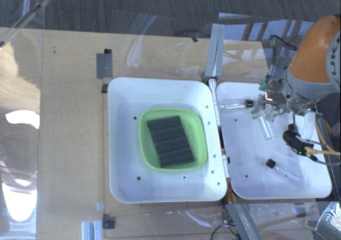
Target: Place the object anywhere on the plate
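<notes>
A green square plate (145, 133) sits in the middle of the left white bin (122, 106). A dark grey ridged block (170, 141) lies flat on the plate, turned slightly and well inside its rim. My gripper (265, 118) hangs over the upper middle of the right bin (240, 180), well to the right of the plate and apart from the block. Nothing visibly hangs under it. The grey arm with its orange band (317, 52) comes in from the upper right.
A small clear tube with a black cap (272, 164) lies on the right bin's floor, below the gripper. Another clear piece with a dark tip (237, 105) lies near that bin's upper left. Black cables (295, 140) trail beside the wrist.
</notes>
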Tool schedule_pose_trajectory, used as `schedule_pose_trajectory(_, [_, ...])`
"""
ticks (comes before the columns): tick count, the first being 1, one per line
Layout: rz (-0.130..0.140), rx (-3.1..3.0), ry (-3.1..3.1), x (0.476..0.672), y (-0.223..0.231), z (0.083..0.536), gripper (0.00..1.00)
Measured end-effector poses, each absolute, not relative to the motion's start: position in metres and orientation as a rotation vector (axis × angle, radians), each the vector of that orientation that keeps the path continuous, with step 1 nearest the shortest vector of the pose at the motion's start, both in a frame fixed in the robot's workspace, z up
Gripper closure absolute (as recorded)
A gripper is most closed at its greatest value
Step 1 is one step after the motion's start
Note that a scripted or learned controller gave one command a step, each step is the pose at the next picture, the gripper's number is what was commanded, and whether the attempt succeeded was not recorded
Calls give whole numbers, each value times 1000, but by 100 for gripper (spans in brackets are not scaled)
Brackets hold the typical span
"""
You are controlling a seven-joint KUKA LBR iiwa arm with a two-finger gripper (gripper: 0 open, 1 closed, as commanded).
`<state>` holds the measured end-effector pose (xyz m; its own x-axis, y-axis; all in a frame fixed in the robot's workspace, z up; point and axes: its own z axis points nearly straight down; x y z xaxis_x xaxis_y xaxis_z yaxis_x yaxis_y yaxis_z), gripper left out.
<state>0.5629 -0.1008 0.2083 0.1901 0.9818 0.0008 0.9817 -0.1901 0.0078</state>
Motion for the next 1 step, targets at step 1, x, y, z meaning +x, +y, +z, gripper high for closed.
schedule_pose_trajectory(1, [5,2360,2071,546,-21,192,100])
